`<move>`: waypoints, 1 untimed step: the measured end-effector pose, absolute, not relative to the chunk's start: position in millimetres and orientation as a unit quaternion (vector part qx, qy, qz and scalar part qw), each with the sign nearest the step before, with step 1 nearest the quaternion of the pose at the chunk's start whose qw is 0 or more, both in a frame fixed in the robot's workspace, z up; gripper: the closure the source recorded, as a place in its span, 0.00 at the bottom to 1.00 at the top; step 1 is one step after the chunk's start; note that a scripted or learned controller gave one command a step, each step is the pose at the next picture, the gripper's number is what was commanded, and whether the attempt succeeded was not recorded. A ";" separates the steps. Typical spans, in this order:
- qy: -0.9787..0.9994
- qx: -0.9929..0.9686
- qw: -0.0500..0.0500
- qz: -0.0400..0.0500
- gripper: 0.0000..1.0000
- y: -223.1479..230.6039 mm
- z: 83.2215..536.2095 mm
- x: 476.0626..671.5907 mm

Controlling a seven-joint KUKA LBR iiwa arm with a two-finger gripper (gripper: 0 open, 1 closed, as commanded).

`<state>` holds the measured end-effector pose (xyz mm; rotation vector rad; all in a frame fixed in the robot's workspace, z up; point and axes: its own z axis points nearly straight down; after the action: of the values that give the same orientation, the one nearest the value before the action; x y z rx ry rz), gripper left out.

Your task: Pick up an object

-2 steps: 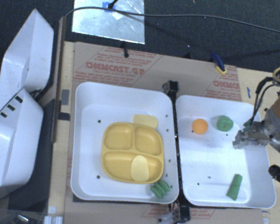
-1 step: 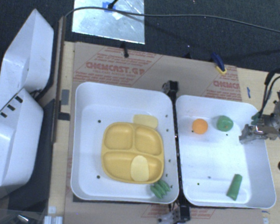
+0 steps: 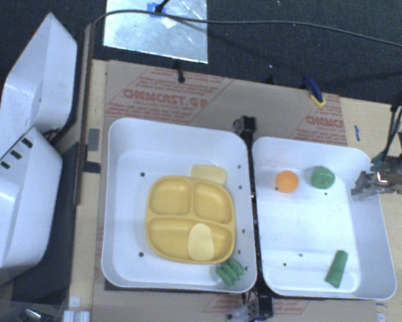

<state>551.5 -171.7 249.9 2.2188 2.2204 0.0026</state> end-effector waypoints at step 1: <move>0.709 0.705 0.000 0.000 1.00 -109.8 243.0 545.5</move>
<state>545.5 -109.8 243.0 2.2161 2.2275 0.0013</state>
